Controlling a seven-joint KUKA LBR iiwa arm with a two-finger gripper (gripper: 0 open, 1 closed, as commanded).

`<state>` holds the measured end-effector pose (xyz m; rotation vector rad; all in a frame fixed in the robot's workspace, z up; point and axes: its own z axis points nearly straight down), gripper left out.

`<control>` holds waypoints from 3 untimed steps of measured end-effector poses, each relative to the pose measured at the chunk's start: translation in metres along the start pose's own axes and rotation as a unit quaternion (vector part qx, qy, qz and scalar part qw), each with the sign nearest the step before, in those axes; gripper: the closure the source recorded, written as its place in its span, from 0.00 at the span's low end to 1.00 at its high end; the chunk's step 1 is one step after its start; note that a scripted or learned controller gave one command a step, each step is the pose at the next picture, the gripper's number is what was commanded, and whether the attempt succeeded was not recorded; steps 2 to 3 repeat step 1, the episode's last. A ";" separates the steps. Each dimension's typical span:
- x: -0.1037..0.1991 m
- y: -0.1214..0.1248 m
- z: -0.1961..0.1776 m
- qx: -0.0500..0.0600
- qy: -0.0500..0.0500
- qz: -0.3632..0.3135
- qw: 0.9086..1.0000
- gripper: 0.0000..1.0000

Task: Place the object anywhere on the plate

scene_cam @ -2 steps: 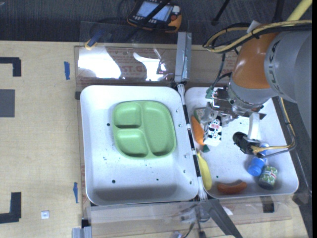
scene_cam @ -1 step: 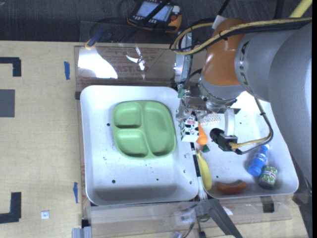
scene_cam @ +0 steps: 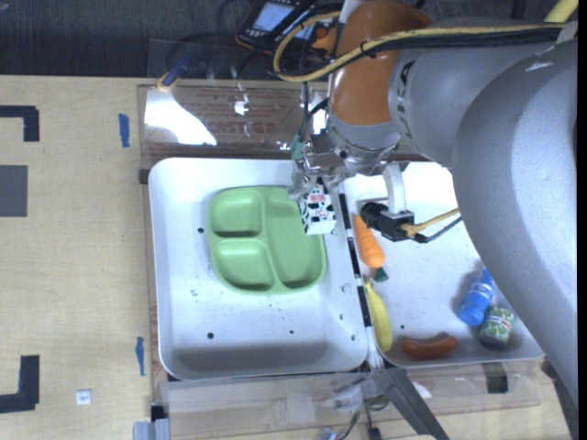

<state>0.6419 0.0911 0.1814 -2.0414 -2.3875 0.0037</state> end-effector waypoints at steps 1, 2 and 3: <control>0.000 0.000 0.000 0.000 0.000 0.000 1.000 0.00; 0.000 0.000 0.000 0.000 0.000 0.000 1.000 0.00; 0.000 0.000 0.000 0.000 0.000 0.000 1.000 0.00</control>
